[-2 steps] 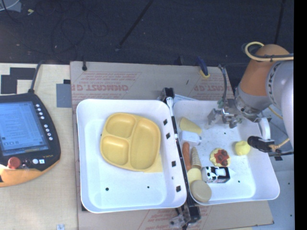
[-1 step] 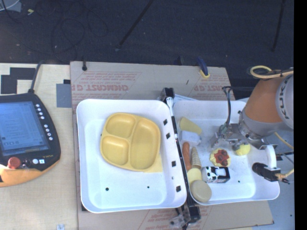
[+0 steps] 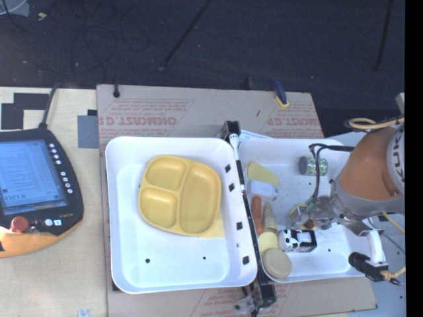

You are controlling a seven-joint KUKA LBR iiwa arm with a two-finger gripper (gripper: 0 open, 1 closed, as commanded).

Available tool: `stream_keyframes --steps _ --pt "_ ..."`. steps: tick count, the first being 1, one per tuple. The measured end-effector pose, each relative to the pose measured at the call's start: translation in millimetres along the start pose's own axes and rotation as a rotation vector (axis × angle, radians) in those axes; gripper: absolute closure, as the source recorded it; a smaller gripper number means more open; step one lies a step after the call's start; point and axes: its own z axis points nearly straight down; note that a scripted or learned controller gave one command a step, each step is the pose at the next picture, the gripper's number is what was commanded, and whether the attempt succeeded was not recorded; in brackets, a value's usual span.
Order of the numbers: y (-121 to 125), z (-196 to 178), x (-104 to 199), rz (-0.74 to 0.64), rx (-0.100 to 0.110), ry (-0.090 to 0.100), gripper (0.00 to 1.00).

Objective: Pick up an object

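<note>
The right bin [image 3: 330, 269] holds several small objects. A yellow wedge [image 3: 262, 174] and a pale blue-white piece [image 3: 264, 189] lie near its left wall. Below them an orange-red sausage shape [image 3: 257, 214] lies beside a tan stick [image 3: 269, 217]. A pale yellow cylinder with a round tan end [image 3: 275, 261] rests at the front left corner. A small greenish can [image 3: 314, 166] lies on its side toward the back. A black-and-white toy [image 3: 299, 240] sits mid-bin. My gripper [image 3: 308, 216] hangs low just above and behind that toy, under the orange wrist band.
The left bin [image 3: 125, 256] carries a yellow divided plate [image 3: 180, 194]. A black divider rail [image 3: 239, 197] separates the two bins. A teach pendant [image 3: 33, 180] lies on the bench at far left. Cardboard [image 3: 198, 111] sits under the bins.
</note>
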Motion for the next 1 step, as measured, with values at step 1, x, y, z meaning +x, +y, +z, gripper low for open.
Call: stream_keyframes --steps 1 --pt "10.8 -38.2 -55.9 -0.002 0.003 -0.003 0.0"
